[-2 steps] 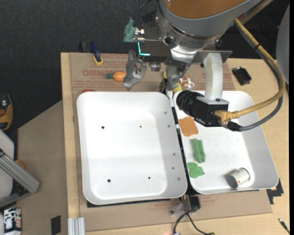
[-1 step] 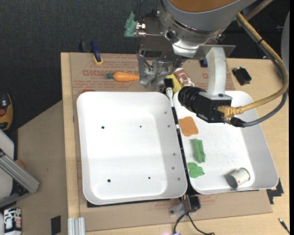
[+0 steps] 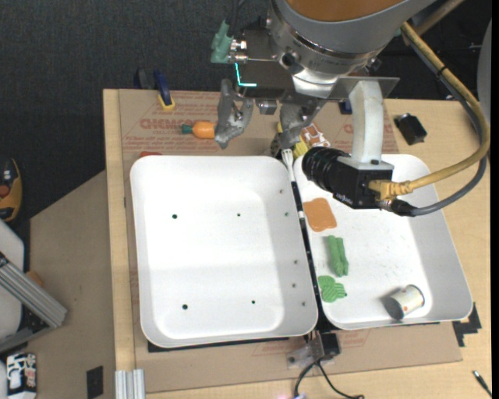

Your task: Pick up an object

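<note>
The arm [image 3: 343, 23] is cut off by the top edge, so only its wrist part is seen. A small orange and white object [image 3: 313, 140] at the far rim of the right bin [image 3: 437, 234] is partly hidden behind the black camera unit [image 3: 343, 178], and I cannot tell what it is. The far left corner of this bin is hidden too.

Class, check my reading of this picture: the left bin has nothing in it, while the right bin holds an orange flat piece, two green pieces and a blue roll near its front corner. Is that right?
One detail is wrong: the roll near the front corner of the right bin is silver-grey and white, not blue, as the camera view shows. The rest stands: the left bin has nothing in it, and the right bin holds the orange flat piece and two green pieces.
</note>
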Controlling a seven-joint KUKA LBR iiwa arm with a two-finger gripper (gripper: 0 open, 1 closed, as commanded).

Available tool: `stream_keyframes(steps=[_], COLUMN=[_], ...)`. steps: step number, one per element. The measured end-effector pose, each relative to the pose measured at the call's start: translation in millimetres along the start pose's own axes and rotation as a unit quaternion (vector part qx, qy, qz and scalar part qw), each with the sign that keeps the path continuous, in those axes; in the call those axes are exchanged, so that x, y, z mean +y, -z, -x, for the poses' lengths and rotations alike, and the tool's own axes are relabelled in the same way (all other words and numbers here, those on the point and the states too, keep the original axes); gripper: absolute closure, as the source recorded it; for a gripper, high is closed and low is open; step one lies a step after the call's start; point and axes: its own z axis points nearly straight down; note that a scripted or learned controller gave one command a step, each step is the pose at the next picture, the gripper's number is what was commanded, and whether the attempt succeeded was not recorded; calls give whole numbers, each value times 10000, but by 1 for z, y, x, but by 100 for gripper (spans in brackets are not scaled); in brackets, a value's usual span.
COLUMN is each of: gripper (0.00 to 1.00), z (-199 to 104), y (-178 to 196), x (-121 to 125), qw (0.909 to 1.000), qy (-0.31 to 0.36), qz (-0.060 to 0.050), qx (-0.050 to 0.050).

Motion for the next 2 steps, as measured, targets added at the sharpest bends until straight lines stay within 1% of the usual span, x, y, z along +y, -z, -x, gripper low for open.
stream_keyframes(steps=[1, 2], gripper=[100, 0], z=[-1, -1], y=[11, 10], x=[0, 0], qw=[10000, 10000], qy=[10, 7], qz=[17, 12], qx=[5, 5])
